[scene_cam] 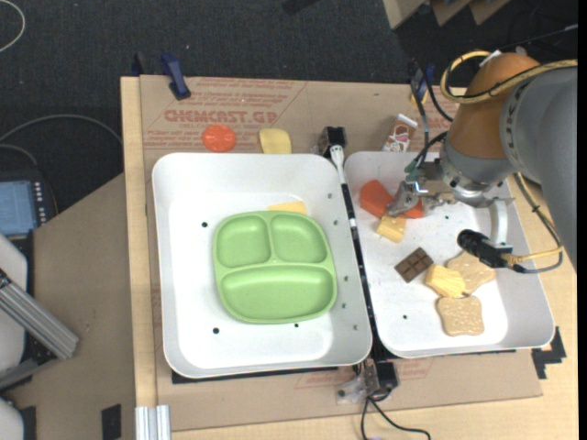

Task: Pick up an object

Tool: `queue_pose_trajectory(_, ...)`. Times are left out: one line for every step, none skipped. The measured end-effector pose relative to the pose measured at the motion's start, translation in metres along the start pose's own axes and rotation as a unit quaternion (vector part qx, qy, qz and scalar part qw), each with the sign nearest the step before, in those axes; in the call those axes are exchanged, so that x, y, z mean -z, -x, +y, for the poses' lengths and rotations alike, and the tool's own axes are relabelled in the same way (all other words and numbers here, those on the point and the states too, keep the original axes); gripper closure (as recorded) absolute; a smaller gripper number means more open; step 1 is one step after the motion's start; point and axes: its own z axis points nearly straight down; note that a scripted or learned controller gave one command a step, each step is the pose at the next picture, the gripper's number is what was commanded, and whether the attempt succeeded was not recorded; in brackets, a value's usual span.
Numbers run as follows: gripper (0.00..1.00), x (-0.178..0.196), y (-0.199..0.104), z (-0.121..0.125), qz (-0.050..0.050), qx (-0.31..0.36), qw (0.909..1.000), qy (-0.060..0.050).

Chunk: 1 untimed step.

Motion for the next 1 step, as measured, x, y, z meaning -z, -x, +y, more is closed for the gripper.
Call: queue_pose_trajectory(1.00,0.1067,-0.0454,-0.0472,0.000,-0.002,1.0000,0.002)
